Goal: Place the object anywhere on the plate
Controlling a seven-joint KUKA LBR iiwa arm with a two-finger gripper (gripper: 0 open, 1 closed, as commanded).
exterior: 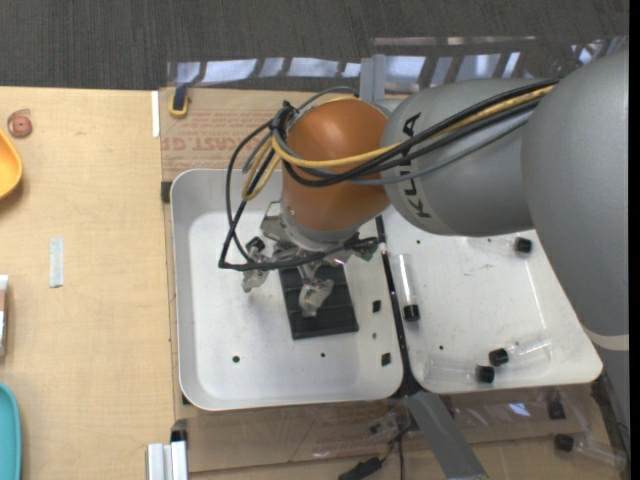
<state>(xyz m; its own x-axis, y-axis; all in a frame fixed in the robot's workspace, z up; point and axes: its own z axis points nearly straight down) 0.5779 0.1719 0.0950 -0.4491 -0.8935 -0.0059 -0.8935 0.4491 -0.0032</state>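
White bins, grey arm, one orange band

The arm (520, 158) is grey with black lettering and a glossy orange band (335, 163), over which run yellow and black cables (300, 153). Under the metallic silver claw (312, 293) lies a flat black square (322, 303) in the white left bin (200, 348). The white right bin (560, 358) holds clear tubes with black caps (510, 353). The counter (90, 268) is pale wood; at its left edge show a yellow-orange shape (6, 168) and a teal one (8, 438).
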